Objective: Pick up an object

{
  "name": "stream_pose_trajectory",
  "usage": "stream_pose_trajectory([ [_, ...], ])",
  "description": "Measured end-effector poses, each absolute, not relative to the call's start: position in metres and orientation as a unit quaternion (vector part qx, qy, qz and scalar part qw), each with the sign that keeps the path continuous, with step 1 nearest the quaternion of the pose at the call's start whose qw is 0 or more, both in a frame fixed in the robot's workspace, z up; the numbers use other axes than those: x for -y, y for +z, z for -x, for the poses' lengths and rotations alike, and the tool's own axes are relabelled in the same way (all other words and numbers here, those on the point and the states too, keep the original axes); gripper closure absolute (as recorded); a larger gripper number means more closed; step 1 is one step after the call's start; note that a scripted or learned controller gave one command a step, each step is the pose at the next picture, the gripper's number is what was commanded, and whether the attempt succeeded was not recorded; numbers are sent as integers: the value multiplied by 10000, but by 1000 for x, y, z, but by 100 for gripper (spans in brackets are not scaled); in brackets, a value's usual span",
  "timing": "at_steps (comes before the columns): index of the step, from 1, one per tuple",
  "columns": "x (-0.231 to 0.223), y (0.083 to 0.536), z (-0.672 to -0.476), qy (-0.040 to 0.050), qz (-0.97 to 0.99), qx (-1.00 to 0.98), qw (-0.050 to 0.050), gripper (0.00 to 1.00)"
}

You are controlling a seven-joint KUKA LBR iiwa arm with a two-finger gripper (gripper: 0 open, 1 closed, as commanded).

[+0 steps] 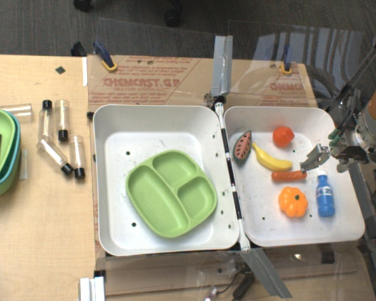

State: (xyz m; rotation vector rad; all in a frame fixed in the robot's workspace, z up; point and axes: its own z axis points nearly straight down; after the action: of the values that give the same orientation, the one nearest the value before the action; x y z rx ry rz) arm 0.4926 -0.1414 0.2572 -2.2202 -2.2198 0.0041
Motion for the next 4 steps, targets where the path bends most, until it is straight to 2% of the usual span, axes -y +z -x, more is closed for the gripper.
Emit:
stream_pose_trajectory([
  [1,69,418,-507,14,7378,6750,-3,0],
  [2,-33,440,-583,25,7823,6228,5,0],
  [3,-117,404,-619,27,8723,4890,-1,0],
  [4,-198,440,-656,9,9667,2558,-4,0],
])
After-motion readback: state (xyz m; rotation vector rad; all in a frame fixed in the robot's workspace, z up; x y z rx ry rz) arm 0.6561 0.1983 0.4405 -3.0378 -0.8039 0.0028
